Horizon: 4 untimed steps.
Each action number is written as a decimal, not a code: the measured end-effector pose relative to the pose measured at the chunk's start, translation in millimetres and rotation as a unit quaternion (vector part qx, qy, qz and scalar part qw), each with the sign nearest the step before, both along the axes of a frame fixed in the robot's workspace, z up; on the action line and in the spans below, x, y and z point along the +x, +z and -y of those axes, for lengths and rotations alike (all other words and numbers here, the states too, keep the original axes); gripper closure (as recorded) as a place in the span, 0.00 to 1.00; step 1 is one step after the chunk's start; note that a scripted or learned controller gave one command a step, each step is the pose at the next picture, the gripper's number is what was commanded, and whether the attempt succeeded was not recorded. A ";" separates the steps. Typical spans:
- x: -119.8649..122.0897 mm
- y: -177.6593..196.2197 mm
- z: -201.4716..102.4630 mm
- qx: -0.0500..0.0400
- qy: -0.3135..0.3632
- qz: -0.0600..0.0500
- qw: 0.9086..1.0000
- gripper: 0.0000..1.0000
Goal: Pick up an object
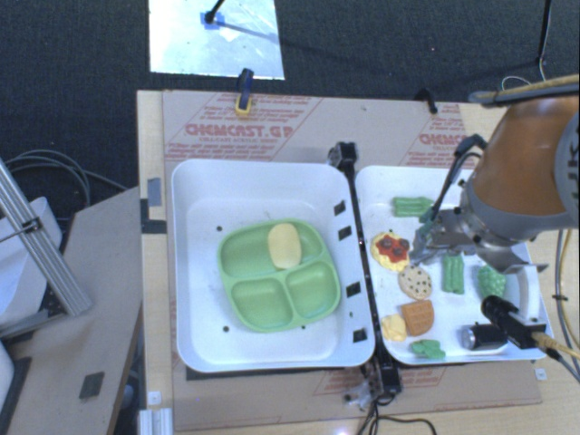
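My gripper hangs low over the right bin, just right of a pizza slice toy and above a speckled cookie. Around it lie other toy foods: a green piece toward the back, a green pod and a leafy green piece to the right. At the front are an orange bread piece, a small yellow piece and a small green piece. Nothing is visibly held.
The left bin bears a green divided plate with a pale yellow item in its back compartment. A black-clipped divider separates the bins. The arm's orange band looms over the right bin's far side.
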<state>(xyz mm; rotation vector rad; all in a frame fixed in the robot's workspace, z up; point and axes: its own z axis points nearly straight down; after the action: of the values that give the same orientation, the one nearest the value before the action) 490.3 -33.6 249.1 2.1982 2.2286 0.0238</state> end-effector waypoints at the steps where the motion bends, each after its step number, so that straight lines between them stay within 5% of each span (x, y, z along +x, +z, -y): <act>1: -2.8 -8.5 5.0 -0.001 -0.006 -0.008 1.000 0.00; 2: -6.6 -128.9 54.8 -0.002 -0.009 -0.014 1.000 0.00; 3: 42.1 -166.8 59.6 -0.002 -0.004 -0.008 1.000 0.00; 4: 70.8 -164.0 75.4 -0.002 -0.005 -0.007 1.000 0.00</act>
<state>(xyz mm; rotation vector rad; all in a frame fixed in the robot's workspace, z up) 561.1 -109.0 85.1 2.2137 2.2230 0.0035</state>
